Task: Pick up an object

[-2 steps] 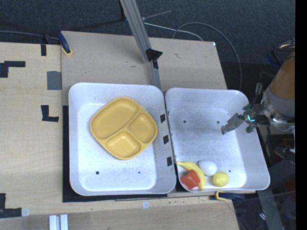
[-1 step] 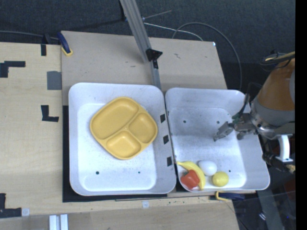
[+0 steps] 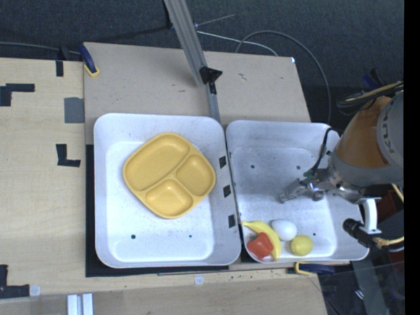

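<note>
Your arm reaches in over the right bin, with the jaws low over bare bin floor near its middle. Can't tell whether they're open or closed from this angle; the tips are too small and blurred. Nothing visible between them, so don't count this as a grasp.

The candidates for picking sit clustered just below the jaws, toward the bin's near edge: a white egg-shaped object nearest, a banana touching it on its left, a red object tucked against the banana, and a small yellow round fruit just beside the egg on the right. The yellow divided plate is well apart to the left, in the left bin.

Risks from here, my read:
- Descend straight down and you close on bare plastic. The jaws sit short of the cluster.
- Items are packed together, so a finger coming down may land on top of one and shove it instead of straddling it.
- The egg shape and the round fruit look smooth and likely to roll or squirt out under a pinch.
- The cluster is close to the bin's near wall, so there's little room for the far finger; it could hit the rim.
- The plate is flat and wide, probably a poor target.
</note>
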Controlling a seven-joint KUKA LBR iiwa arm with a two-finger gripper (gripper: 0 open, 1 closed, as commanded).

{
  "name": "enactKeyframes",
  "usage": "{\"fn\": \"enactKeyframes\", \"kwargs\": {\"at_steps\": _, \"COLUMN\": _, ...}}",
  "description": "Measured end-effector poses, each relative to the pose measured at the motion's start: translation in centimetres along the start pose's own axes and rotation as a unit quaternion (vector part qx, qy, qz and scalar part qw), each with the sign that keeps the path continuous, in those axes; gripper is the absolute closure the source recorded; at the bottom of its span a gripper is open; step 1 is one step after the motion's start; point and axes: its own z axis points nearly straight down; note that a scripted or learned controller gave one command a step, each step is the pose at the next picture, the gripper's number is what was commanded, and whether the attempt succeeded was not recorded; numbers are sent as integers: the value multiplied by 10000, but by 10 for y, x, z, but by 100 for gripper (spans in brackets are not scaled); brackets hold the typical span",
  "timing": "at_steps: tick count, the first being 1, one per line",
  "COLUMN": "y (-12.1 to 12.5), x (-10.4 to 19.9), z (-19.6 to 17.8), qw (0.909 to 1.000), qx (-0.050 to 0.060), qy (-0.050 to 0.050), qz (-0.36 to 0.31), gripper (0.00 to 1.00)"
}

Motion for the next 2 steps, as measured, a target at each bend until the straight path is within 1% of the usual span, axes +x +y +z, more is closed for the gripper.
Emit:
{"fn": "enactKeyframes", "kwargs": {"at_steps": 1, "y": 0, "x": 0, "z": -2, "qw": 10000, "qx": 0, "qy": 11, "qz": 0, "gripper": 0}}
{"fn": "enactKeyframes", "kwargs": {"at_steps": 2, "y": 0, "x": 1, "z": -12, "qw": 10000, "qx": 5, "qy": 15, "qz": -6, "gripper": 100}}
